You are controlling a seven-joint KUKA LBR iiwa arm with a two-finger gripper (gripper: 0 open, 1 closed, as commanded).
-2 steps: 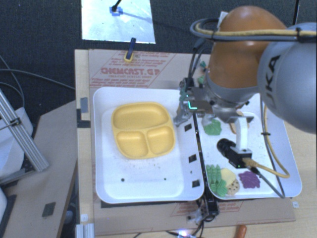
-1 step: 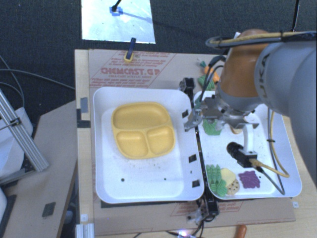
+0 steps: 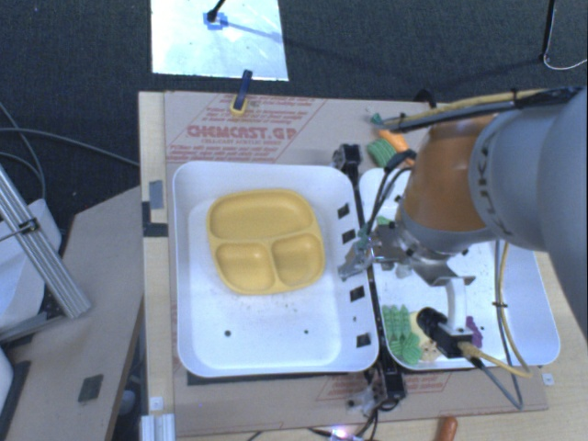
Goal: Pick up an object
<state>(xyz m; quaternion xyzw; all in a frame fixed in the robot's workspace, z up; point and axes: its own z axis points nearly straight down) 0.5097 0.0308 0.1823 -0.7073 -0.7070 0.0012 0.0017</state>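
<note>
- Two shallow white bins are parked side by side on the bench, the left bin (image 3: 276,361) and the right bin (image 3: 544,338), both set on a cardboard sheet (image 3: 243,131) with red print on it.
- Most of the left bin is taken up by a yellow divided plate (image 3: 266,240), laid flat with its three compartments facing up, a bit toward 12 o'clock of the bin's middle.
- A few dark specks (image 3: 276,306) can be seen on that bin's floor at 6 o'clock of the plate.
- The arm (image 3: 514,182) is reached in from 3 o'clock, and a big chunk of the right bin is covered by it, orange band and all.
- The gripper (image 3: 360,257) is seen over the seam between the two bins, at 3 o'clock of the plate, near its edge but apart from it.
- Whether it's open or closed can't be told from this angle tbh, and nothing can be made out in its grasp.
- A green ridged piece (image 3: 401,331) is lying in the right bin's 7 o'clock corner, at about 5 o'clock of the gripper and clear of it.
- A small purple bit (image 3: 474,325) is spotted at 3 o'clock of the green piece. What it is can't be made out.
- A row of small black tabs (image 3: 350,237) is lined up along the wall between the bins.
- At 12 o'clock of the bench, a shiny metal sheet (image 3: 220,26) is laid on the dark floor, and a blue-and-yellow stick (image 3: 242,93) is left at the cardboard's far edge.
</note>
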